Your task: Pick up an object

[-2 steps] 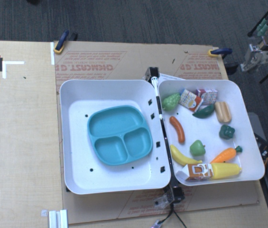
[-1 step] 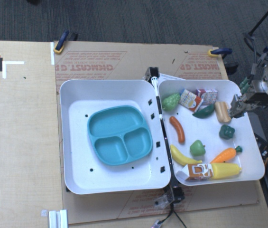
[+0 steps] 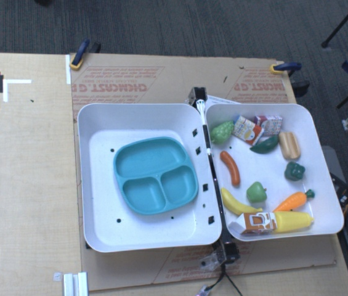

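Observation:
The right white bin (image 3: 321,159) holds several toy foods. A red sausage (image 3: 230,167) lies near its left wall, with a green leafy piece (image 3: 222,132) above it. A banana (image 3: 238,203) and a green pepper (image 3: 256,192) sit lower down. A carrot (image 3: 292,200) and a yellow bottle (image 3: 292,221) lie at the front, next to a small orange carton (image 3: 258,223). A hot dog bun (image 3: 289,145), a dark green vegetable (image 3: 264,144), a broccoli piece (image 3: 294,171) and two small packets (image 3: 257,127) sit at the back.
The left white bin (image 3: 93,165) holds a teal divided plate (image 3: 155,174). Both bins rest on a cardboard sheet (image 3: 137,85) clamped to the wooden bench (image 3: 26,165). A clip (image 3: 198,95) joins the bins at the back.

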### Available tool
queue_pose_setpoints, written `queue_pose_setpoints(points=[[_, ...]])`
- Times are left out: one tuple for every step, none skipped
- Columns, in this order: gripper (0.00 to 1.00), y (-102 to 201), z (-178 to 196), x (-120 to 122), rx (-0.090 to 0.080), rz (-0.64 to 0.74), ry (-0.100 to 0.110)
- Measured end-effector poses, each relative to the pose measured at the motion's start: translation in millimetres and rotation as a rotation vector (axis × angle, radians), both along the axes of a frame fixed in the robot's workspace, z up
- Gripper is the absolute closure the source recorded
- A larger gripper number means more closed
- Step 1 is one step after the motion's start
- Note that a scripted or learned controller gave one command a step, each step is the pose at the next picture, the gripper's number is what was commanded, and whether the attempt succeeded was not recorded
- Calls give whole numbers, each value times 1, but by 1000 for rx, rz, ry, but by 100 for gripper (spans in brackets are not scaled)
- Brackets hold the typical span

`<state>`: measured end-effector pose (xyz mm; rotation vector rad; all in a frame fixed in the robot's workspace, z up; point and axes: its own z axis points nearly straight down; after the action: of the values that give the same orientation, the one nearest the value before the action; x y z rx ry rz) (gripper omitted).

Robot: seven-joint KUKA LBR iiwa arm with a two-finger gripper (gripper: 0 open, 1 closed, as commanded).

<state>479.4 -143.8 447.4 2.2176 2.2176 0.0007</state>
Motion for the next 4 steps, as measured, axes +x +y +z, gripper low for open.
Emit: queue_pose_setpoints(points=[[100,-9,-111,-1,2,0,5],[100,39,-149,2,2,1,6],[100,107,-157,-1,3,0,7],[100,140,-77,0,2,3,3]])
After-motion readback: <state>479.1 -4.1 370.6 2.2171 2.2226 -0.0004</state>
